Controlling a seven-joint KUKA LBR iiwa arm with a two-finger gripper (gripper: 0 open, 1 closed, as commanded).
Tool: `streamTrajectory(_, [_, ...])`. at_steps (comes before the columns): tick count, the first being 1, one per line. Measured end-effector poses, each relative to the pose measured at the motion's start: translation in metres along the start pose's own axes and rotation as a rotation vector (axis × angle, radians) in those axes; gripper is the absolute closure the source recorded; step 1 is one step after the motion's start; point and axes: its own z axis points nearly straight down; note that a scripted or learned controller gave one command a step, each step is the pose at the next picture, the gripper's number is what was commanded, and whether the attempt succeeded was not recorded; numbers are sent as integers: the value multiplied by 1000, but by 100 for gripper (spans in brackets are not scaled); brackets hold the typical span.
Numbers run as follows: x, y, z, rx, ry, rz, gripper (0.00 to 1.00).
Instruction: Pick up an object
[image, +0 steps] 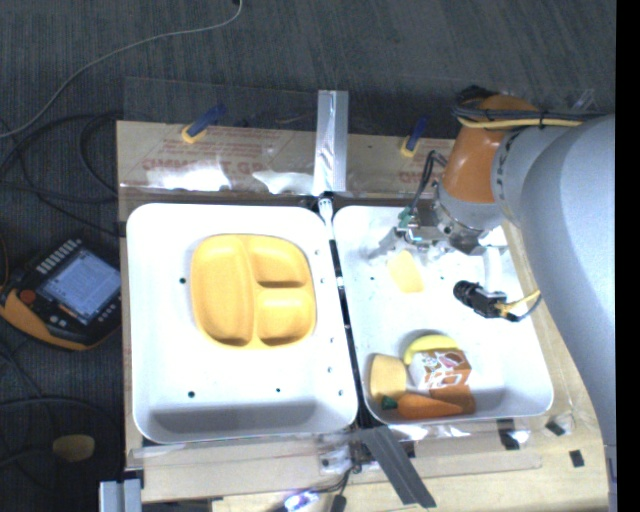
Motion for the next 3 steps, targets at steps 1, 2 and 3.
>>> streamTrajectory(1, [0, 1, -10, -2, -3, -3, 100])
streamTrajectory(2, [-19, 9, -1, -1, 2, 21, 100])
streamTrajectory(3, [-20, 9, 0, 0, 1, 21, 0])
